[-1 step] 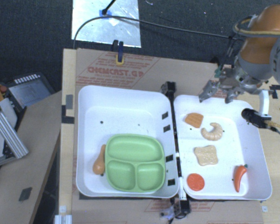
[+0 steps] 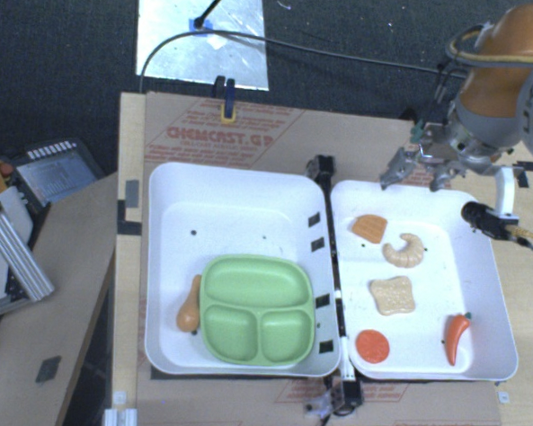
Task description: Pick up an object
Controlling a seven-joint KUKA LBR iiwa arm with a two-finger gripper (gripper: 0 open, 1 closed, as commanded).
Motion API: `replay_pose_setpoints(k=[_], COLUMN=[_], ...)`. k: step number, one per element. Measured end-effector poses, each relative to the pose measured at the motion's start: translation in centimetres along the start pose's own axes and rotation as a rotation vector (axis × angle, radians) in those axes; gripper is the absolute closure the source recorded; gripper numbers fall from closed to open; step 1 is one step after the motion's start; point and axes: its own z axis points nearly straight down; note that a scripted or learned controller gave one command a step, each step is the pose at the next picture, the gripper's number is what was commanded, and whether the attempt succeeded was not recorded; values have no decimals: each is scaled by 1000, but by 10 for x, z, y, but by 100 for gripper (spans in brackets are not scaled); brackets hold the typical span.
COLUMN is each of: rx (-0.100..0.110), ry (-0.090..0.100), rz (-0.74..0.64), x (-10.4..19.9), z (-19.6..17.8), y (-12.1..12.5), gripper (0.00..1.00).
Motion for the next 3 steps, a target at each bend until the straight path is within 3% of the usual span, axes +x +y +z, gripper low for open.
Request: replay_pose_setpoints(k=[1,3], rx=[3,3], ry=[-1,1], rz=[2,-2], x=[-10,2], z=[52,149], y=[4,4], gripper=[0,0])
